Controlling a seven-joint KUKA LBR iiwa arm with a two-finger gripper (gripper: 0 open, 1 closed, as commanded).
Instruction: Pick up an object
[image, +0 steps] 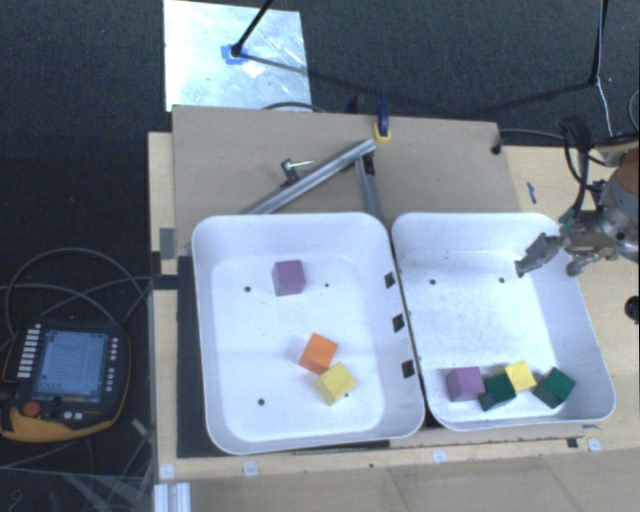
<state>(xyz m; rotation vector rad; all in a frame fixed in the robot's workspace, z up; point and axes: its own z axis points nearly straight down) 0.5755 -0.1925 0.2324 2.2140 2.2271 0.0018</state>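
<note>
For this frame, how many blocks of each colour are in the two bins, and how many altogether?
Purple cube blocks: 2, one in the left white bin, one in the right white bin
Yellow cube blocks: 2
Green cube blocks: 2
Orange cube block: 1
Total: 7

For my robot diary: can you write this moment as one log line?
pincer: over right bin far corner, holding nothing | right bin: four blocks | left bin: three blocks
</note>
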